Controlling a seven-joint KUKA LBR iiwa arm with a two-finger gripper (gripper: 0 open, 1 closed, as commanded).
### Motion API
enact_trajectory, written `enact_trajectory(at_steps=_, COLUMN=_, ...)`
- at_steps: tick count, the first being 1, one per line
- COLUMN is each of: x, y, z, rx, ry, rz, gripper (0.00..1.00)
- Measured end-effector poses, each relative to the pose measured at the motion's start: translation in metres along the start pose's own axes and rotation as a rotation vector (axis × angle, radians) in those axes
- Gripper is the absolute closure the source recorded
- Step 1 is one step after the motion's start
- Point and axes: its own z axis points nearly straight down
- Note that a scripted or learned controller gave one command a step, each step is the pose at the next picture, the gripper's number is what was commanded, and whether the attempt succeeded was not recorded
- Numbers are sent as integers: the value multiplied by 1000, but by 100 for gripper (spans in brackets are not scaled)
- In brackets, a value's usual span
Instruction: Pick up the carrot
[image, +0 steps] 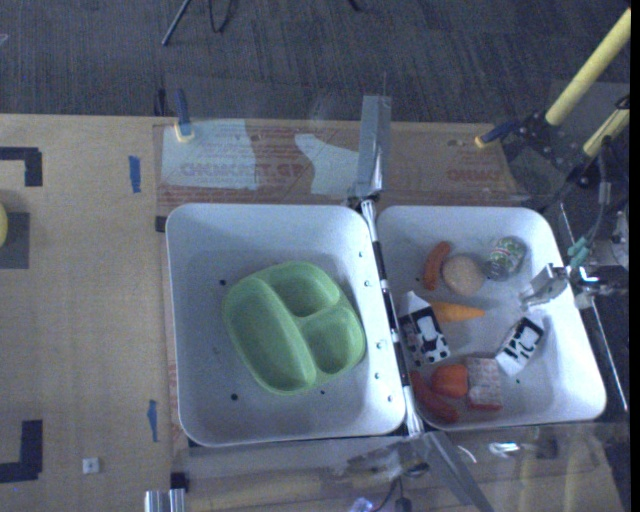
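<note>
The carrot (461, 311) is a small orange cone lying flat in the middle of the right bin (578, 375), its tip pointing right. It lies just below a round tan bun (463, 274). A grey metal piece that looks like my gripper (549, 286) sits at the right bin's right side. It is about a hand's width to the right of the carrot and apart from it. Nothing is visibly held.
The right bin also holds an orange-red sausage (436, 264), a shiny ball (505, 257), two black-and-white cards (429, 336) (522, 342), a red vegetable (449, 383) and a pinkish block (485, 381). A green divided plate (293, 326) lies in the left bin (190, 400).
</note>
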Motion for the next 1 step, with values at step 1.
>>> enact_trajectory(at_steps=1, x=24, y=12, z=-53, rx=-5, ry=-2, rz=-123, gripper=0)
